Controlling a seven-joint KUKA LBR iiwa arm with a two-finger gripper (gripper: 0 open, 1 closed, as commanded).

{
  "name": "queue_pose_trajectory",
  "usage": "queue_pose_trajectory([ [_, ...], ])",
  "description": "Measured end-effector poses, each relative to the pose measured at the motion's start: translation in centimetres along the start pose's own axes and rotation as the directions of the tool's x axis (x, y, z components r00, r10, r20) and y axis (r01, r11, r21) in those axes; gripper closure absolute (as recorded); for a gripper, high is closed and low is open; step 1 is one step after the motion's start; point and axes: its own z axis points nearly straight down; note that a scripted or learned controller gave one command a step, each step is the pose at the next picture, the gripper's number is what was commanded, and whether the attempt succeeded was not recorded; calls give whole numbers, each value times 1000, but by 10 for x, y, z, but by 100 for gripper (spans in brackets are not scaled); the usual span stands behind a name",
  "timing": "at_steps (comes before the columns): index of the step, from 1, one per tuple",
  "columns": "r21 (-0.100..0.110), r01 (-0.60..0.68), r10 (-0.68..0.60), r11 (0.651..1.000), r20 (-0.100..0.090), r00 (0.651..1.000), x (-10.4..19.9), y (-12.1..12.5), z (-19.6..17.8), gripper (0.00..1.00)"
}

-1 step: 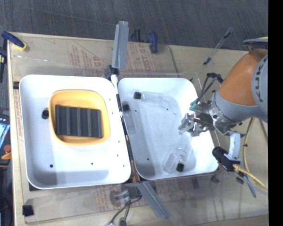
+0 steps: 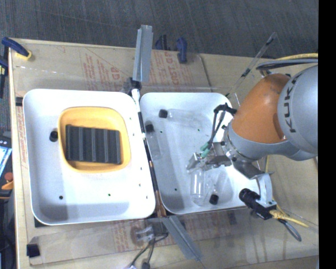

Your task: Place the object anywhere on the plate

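Sitting in right bin [image 2: 179, 200]: clear glass [image 2: 200, 185], just below end effector [image 2: 208, 157]. Resting in left bin [image 2: 45, 200]: yellow plate [image 2: 93, 116] carrying dark ridged block [image 2: 93, 143]. Finger opening: cannot tell.

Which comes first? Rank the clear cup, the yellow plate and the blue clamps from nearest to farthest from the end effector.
From the end effector:
1. Clear cup, just below it in the right bin.
2. Yellow plate, in the left bin.
3. Blue clamps, at the bench's far left corner.
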Motion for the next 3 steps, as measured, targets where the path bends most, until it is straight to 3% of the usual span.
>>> queue_pose_trajectory([
  [1,-4,28,-28,1000,2,1000,86,10,-82,100],
  [2,-1,142,-142,990,3,990,103,74,-33,100],
  [3,-2,142,-142,990,4,990,103,74,-33,0],
])
